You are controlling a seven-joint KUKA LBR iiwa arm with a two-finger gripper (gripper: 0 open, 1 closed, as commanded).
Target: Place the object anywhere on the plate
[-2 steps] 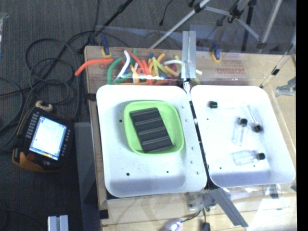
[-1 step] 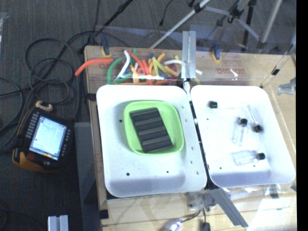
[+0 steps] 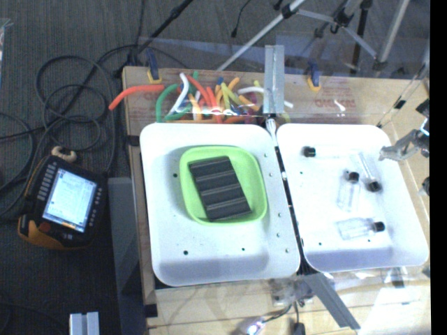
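Ribs are running across the dark grey rectangular block (image 3: 220, 188), three broad matte ridges with thin grooves between them. This block is lying flat on the lime-green rounded-square plastic plate (image 3: 257, 199), near the middle and turned a little, so the task's thing is already sitting on the plate. The plate is resting in the left shallow white plastic bin (image 3: 209, 264), whose smooth floor is showing a few small dark holes.

In the right shallow white plastic bin (image 3: 412, 253) several small clear glass vials with black caps (image 3: 359, 227) are lying scattered and apart from each other, their glass almost vanishing against the white. One loose black cap (image 3: 308, 151) is sitting near the far-left corner of that bin.

At the right bin's far edge the grey metal gripper (image 3: 401, 148) is hanging over the rim. Whether it is clenched or released I cannot tell, because it is small and blurred.

Behind the bins, a tangle of bendy orange, green and white tubes (image 3: 209, 100) is lying on the pale wooden bench (image 3: 209, 306).
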